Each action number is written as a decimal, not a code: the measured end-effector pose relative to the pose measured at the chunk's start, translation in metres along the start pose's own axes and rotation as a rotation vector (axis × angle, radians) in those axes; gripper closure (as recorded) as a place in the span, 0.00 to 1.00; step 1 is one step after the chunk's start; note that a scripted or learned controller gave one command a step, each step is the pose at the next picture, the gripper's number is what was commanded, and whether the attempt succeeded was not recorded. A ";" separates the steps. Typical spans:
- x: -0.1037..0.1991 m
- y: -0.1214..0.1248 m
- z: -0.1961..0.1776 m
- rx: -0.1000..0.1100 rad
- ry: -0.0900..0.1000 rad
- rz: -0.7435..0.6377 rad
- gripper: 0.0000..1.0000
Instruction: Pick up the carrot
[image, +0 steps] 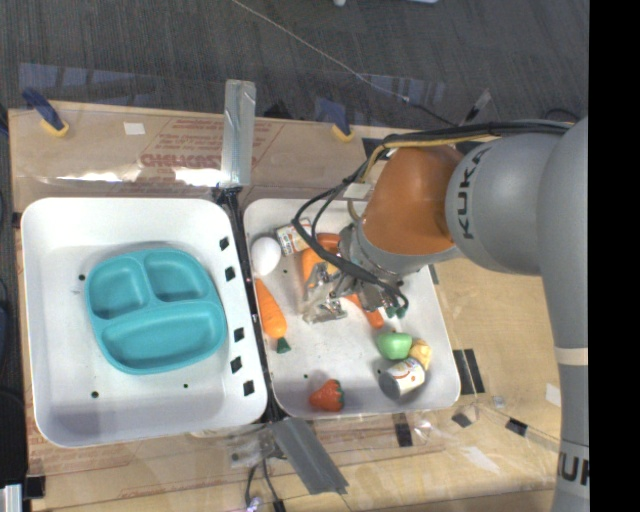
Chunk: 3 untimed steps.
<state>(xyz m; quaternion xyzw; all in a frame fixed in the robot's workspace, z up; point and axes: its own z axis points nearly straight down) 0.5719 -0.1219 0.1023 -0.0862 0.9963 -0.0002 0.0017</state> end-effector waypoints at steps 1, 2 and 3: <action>0.063 0.078 -0.093 -0.001 -0.002 0.144 1.00; 0.063 -0.006 0.008 -0.001 0.004 0.090 1.00; 0.060 -0.006 0.005 0.001 -0.005 0.088 0.00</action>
